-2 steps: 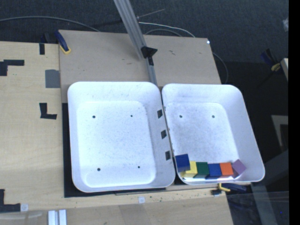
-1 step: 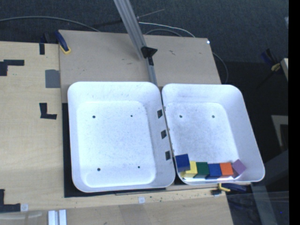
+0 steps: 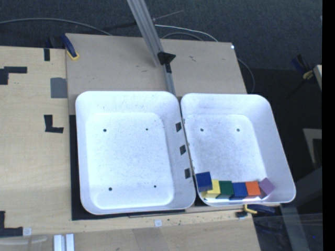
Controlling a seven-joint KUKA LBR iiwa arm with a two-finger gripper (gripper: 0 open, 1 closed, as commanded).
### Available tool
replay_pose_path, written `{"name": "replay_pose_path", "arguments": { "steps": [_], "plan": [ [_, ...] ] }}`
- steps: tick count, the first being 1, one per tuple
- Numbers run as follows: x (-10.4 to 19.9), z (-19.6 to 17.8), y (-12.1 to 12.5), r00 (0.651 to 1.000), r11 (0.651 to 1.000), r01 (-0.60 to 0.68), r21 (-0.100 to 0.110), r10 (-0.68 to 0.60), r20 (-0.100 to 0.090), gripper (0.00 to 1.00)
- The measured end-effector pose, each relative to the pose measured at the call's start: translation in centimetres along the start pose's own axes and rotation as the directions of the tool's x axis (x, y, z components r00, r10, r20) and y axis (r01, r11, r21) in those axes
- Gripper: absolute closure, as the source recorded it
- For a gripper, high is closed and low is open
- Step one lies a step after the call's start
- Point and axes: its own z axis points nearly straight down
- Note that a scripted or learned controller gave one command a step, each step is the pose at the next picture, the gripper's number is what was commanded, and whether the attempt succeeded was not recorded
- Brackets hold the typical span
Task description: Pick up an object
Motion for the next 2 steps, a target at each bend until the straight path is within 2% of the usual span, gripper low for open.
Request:
{"name": "replay_pose_path", "arguments": {
  "steps": [2],
  "plan": [
    [0.2,-2.0,0.1,1.000,1.000,0.003,0.000,-0.003,0.002,1.00]
  ]
}}
